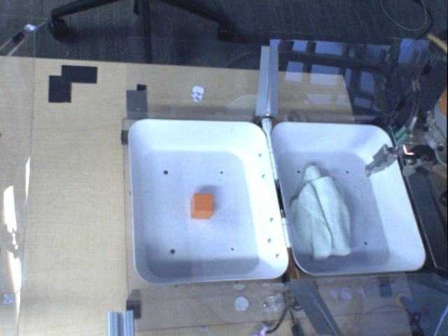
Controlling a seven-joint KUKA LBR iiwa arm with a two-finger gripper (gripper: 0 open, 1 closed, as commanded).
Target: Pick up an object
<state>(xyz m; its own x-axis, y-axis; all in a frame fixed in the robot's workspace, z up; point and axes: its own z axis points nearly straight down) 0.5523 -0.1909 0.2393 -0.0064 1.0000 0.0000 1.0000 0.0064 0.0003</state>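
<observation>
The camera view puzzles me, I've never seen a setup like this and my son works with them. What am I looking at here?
You are looking down at a slant from one fixed camera above a wooden bench. Two shallow white bins sit side by side. The left bin holds a small orange block. The right bin holds a folded white cloth. A robot arm reaches in from the right; its tool shows at the right bin's far right edge, apart from the cloth. Nothing can be seen held in it. An office chair's base stands on the floor beyond.
</observation>
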